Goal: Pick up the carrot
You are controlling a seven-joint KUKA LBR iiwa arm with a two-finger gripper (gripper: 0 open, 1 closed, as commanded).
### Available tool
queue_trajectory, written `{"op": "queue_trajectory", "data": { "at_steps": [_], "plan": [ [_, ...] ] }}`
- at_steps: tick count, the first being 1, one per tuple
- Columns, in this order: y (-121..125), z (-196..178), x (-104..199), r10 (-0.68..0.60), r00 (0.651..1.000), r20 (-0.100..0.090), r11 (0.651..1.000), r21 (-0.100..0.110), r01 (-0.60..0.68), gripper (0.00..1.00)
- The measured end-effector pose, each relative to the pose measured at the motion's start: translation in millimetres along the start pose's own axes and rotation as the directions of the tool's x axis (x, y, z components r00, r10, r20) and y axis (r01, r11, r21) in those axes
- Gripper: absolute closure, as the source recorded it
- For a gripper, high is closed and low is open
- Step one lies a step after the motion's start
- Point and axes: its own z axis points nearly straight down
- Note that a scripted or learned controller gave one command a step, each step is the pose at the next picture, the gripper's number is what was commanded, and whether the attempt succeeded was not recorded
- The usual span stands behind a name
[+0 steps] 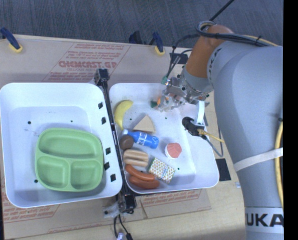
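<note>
In the right bin [209, 169], my claw [168, 100] hovers at the carrot [156, 103]; grip unclear. Banana [121, 111] and wedge [144, 124] lie near.

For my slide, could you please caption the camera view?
Gripper reaching down at the carrot in the right bin.

The scene is evenly and fairly brightly lit, seemingly from overhead, with no hard glare. The two white bins [18, 99] come out pale and slightly washed, their inner walls shaded a soft grey. The arm [244, 109] casts only a faint shadow on the cardboard [88, 59]. Focus is modest: small items in the right bin [209, 169] look soft, and printed lettering blurs a little.
</note>
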Motion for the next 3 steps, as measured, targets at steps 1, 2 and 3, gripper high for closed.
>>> {"op": "queue_trajectory", "data": {
  "at_steps": [1, 2, 3],
  "plan": [
    [0.0, 0.1, 0.2, 0.0, 1.0, 0.0, 1.0, 0.0, 0.0, 0.0],
    [-0.7, -9.8, 2.1, -0.006, 1.0, -0.003, 1.0, 0.007, 0.006, 1.0],
    [-1.2, -9.4, 2.1, -0.006, 1.0, -0.003, 1.0, 0.01, 0.006, 0.0]
  ]
}}
